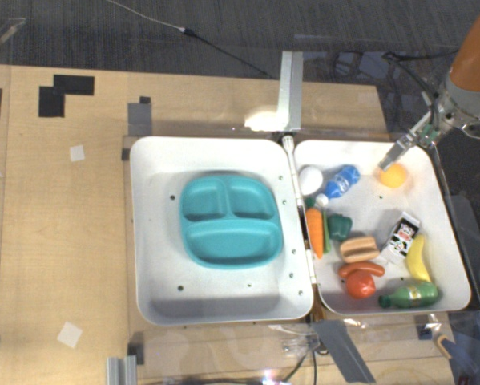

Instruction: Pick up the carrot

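I'm looking down on both bins and the arm [473, 62] is running off the top right corner, so I'm only getting its orange band and a bit of grey wrist. The gripper [400, 149] is poking in over the back rim of the right bin [452, 239], a thin grey tip slanting down to the left, and it's too small and blurred for me to tell how it's set or whether it's got hold of anything. It's hanging just above and beside an orange-yellow ball [393, 176]; whether it's touching, I can't tell. The carrot [314, 231] is lying well apart from it, across the bin to the lower left, stretched along the left wall right by the divider [298, 207] between the bins, its leafy end partly tucked under a white round object [309, 180]. A blue bottle [340, 180] is sitting beside that white thing, label unreadable. Just right of the carrot I'm seeing a green block [338, 227], then a hot dog [360, 249], a red tomato-like piece [361, 281], a green bottle [410, 295] lying on its side with a label I can't read, a banana [417, 259], and a small white carton [401, 237] with black markings, too fuzzy to read. The left bin [155, 215] is holding a teal divided tray [230, 219].
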Robot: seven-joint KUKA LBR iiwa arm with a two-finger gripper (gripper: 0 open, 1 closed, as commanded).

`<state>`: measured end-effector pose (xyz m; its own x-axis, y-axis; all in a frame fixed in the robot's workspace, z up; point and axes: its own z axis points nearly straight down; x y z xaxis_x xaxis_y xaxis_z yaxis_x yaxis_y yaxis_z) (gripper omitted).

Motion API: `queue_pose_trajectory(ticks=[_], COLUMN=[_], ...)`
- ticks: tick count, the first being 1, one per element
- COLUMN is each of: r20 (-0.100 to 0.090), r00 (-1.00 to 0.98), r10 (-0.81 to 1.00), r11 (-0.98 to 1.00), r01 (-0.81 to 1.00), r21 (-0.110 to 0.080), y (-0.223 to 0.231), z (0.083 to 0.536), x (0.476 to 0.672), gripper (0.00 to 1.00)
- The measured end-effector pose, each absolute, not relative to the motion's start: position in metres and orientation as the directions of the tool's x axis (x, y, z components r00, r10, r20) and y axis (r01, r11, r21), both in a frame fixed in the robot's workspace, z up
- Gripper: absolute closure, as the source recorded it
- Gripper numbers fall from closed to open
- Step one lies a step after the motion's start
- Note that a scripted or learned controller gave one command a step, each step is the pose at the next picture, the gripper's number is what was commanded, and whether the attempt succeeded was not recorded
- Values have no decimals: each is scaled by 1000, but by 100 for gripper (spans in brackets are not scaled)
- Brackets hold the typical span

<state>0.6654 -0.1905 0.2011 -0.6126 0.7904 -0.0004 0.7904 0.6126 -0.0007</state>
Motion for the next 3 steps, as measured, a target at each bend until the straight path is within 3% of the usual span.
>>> queue_pose_trajectory(ticks=[1,2,3], r20=[-3,7,-13], r00=[-544,-304,-308], r10=[839,953,951], r11=[544,304,308], r01=[839,953,951], r21=[1,8,22], y=[-201,-198,-201], z=[108,98,110], x=[669,675,678], gripper=[0,0,100])
